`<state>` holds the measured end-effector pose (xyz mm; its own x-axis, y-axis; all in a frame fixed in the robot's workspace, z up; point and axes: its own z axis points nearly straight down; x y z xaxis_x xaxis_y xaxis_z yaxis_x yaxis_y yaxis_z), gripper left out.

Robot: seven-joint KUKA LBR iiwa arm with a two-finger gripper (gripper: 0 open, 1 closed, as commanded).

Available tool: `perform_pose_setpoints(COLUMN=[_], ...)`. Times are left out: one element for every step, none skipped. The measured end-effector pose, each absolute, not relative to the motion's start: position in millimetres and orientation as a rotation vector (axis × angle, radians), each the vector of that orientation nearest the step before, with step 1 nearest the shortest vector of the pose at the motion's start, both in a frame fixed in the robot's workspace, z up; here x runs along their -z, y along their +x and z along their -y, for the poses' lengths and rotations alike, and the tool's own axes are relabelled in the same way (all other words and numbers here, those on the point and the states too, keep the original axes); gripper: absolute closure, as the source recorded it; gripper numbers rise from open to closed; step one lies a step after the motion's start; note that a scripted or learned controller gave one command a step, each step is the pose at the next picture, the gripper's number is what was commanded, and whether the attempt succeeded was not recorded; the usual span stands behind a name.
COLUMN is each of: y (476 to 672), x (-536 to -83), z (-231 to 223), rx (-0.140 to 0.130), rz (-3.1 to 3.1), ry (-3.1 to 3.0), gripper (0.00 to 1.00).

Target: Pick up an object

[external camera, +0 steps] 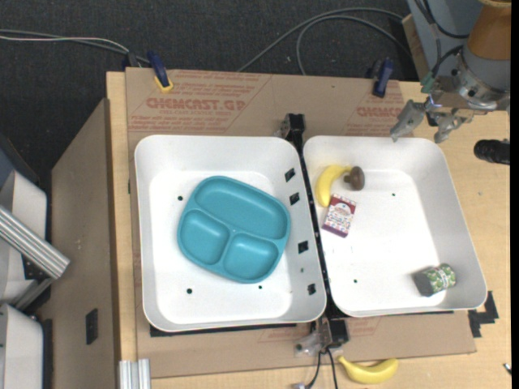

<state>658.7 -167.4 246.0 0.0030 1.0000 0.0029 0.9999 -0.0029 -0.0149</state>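
My gripper (pixel 425 125) hangs at the upper right, just above the far rim of the right bin (pixel 454 217), with its two fingers spread open and nothing between them. Inside that bin a yellow banana (pixel 326 185) lies at the far left beside a small brown round object (pixel 354 177). A small red and white box (pixel 340 215) lies just below the banana. A green and grey patterned object (pixel 435 279) rests in the near right corner. All of these sit well below and to the left of the gripper.
The left bin (pixel 154 241) holds a blue divided plate (pixel 233 228). Black clips run along the seam between the bins. A second banana (pixel 369 369) lies on the cardboard in front of the bins. Blue clamps (pixel 382 77) hold the cardboard at the back.
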Motion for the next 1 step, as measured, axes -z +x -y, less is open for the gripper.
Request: perform_pose_setpoints(y=[661.2], x=[-255.0], z=[166.9], rx=[-0.001], rz=[2.221], ry=[-2.221], gripper=[0.0])
